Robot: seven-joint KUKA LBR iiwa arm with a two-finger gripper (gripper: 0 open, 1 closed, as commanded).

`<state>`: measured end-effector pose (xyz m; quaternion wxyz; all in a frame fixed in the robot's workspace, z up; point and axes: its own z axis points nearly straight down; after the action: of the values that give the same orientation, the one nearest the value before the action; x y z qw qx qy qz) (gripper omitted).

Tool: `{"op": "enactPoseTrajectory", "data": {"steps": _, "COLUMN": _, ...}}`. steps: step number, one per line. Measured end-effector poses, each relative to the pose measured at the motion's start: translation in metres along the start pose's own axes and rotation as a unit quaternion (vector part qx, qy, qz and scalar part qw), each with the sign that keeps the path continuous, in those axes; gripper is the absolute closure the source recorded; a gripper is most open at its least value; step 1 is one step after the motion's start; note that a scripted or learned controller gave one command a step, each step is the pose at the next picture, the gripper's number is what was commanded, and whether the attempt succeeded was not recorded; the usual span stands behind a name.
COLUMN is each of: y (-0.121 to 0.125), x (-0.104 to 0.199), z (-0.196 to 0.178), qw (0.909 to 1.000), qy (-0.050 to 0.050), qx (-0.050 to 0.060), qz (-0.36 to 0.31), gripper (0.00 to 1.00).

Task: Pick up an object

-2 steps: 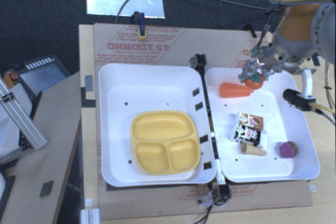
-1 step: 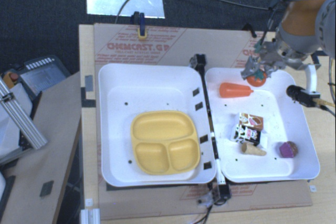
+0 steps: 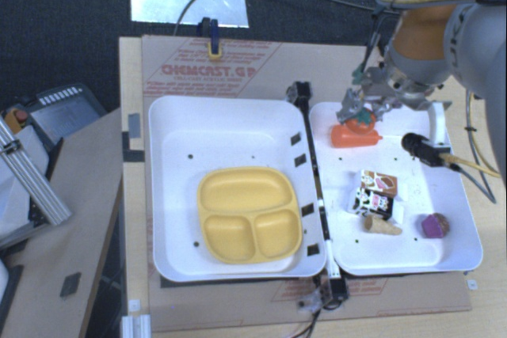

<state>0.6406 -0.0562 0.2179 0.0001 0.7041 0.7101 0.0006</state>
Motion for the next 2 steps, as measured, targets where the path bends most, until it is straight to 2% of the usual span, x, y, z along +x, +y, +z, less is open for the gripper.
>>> {"op": "enactPoseTrajectory", "data": {"steps": 1, "y": 0.000, "x": 0.057, "z": -0.011, "qw": 1.0000, "qy": 0.000, "qx": 0.000, "qz": 0.001, "gripper": 1.00}}
{"op": "enactPoseTrajectory", "data": {"steps": 2, "y": 0.004, "x": 0.102, "z": -0.003, "qw": 1.0000, "qy": 0.000, "qx": -0.001, "qz": 0.001, "gripper": 1.00}}
